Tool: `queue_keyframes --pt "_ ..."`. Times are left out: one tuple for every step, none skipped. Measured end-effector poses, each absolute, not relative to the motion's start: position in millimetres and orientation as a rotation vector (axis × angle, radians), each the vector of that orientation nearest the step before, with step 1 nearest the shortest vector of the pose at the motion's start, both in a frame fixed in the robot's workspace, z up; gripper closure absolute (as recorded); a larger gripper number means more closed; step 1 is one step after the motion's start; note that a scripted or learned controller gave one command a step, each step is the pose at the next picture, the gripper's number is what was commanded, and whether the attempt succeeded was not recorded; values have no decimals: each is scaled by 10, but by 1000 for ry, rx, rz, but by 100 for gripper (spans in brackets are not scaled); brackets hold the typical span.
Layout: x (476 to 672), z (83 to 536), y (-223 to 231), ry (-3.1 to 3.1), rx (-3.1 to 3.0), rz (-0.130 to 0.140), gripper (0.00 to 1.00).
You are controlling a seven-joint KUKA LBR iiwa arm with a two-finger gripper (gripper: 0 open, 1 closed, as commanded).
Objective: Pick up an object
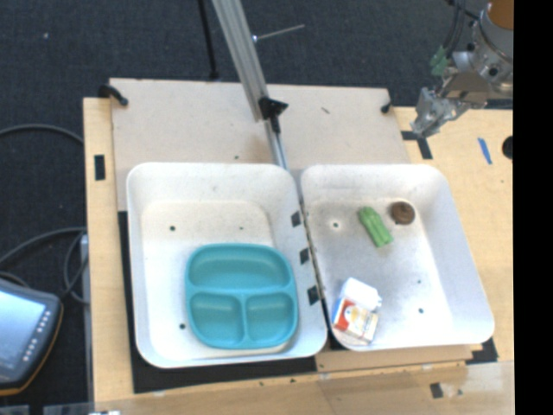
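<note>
In the right bin [449, 258] lie a green oblong object [375, 226], a small brown round object [402, 213] just right of it, and a white carton with red and orange print [356, 313] near the front left corner. My gripper [429, 115] hangs above the bench behind the right bin's far right corner, well apart from all three objects, with nothing between its fingers that I can see.
The left bin [155, 232] holds a teal divided tray [242, 296]. A slanted metal pole [246, 54] crosses the back and ends at the gap between the bins. A tablet [22, 331] lies at the far left.
</note>
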State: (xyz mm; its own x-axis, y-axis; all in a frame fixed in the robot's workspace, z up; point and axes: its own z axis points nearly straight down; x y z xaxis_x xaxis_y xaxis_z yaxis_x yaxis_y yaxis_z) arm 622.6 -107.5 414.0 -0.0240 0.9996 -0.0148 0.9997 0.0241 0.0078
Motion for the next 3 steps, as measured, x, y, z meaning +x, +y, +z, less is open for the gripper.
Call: queue_keyframes --pt "6229 4251 -1087 2238 2176 -9 100" --pt "6234 4360 -1098 2239 2168 -10 100" --pt "6238 4471 -1108 2239 2161 -10 100"
